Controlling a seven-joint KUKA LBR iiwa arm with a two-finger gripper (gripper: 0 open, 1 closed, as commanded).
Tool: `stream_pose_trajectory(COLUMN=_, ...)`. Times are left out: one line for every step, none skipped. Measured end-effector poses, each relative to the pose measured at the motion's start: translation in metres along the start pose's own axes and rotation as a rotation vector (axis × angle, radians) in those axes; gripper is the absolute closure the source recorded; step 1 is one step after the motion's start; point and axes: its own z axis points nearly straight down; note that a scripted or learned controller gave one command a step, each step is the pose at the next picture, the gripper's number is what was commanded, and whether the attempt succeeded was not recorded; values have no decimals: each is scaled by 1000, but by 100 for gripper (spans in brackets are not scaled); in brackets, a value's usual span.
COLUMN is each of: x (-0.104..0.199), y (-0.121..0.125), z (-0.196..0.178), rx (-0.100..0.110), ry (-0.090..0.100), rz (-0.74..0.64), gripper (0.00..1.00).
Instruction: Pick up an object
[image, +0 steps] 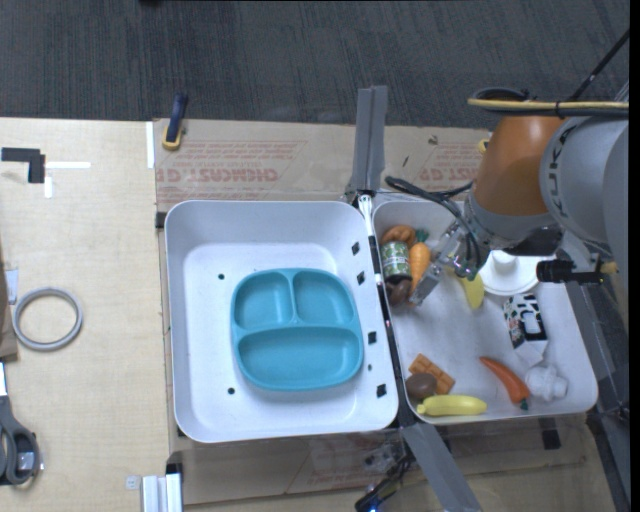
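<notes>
My gripper (428, 285) hangs over the upper left part of the right bin (575, 330), reaching in from the right. Just to its left lie an orange carrot (419, 260), a green-labelled can (396, 263) and a dark brown piece (399, 291). The carrot is very close to the gripper; I cannot tell whether they touch. A small yellow piece (473, 291) lies just right of the gripper. Nothing is visibly held.
The right bin also holds a black-and-white carton (524, 323), a red-orange chili (506, 379), a yellow banana (452, 405), a brown-orange piece (430, 373) and a white item (548, 381). The left bin (190, 330) holds a blue divided plate (297, 328).
</notes>
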Motion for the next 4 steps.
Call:
stream_pose_trajectory(x=49, y=-28, z=0, rx=1, ry=2, rz=39, gripper=0)
stream_pose_trajectory(x=-16, y=11, z=0, rx=2, ry=1, rz=93, gripper=0)
stream_pose_trajectory(x=-36, y=-53, z=-1, rx=0, ry=0, rz=323, gripper=0)
stream_pose_trajectory(x=-37, y=-52, z=-10, rx=1, ry=-4, rz=319, gripper=100)
